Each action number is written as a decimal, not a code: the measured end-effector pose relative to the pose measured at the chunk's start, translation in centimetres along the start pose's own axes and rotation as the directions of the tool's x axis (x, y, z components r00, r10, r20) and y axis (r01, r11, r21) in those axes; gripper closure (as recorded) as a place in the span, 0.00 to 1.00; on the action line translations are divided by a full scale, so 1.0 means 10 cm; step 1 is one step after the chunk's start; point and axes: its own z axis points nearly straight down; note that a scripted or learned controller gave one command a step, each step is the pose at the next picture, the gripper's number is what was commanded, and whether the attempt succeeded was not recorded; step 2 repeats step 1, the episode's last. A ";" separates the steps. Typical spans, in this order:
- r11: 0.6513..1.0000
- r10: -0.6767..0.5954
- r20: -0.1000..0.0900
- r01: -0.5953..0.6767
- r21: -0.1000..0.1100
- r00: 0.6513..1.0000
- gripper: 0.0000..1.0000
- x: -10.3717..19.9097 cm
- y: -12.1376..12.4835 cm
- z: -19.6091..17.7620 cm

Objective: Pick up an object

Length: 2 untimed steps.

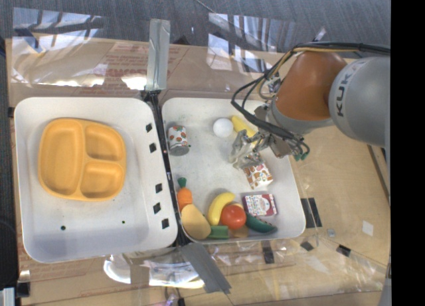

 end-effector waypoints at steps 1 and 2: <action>0.996 0.085 -0.004 -0.085 -0.002 0.996 1.00 -0.72 0.13 -1.20; 0.996 0.085 -0.004 -0.085 -0.002 0.996 1.00 -0.72 0.13 -1.20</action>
